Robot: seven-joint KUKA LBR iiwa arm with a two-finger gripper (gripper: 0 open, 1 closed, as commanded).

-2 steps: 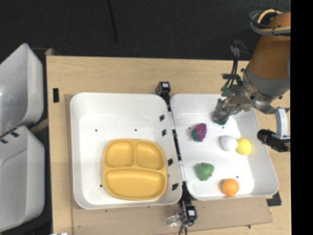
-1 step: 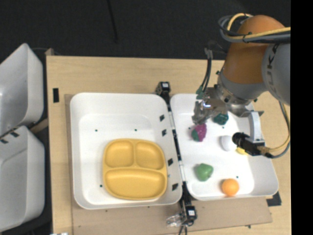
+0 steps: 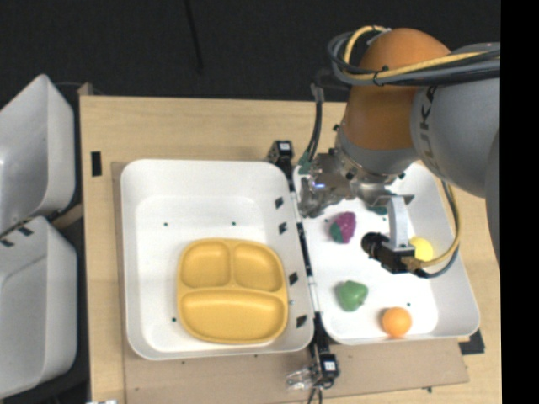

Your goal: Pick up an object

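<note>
We are seeing the gripper (image 3: 324, 190) hovering at the right bin's (image 3: 450, 305) eleven o'clock corner, its grip unreadable; the purple-green toy (image 3: 342, 226), perhaps grapes, is lying just beside it.

bins (image 3: 143, 225): 2 | yellow tray (image 3: 232, 291): 1 | small objects (image 3: 352, 295): 4

arm (image 3: 438, 82) cut off at right, right bin (image 3: 438, 310) perhaps partly hidden
</note>
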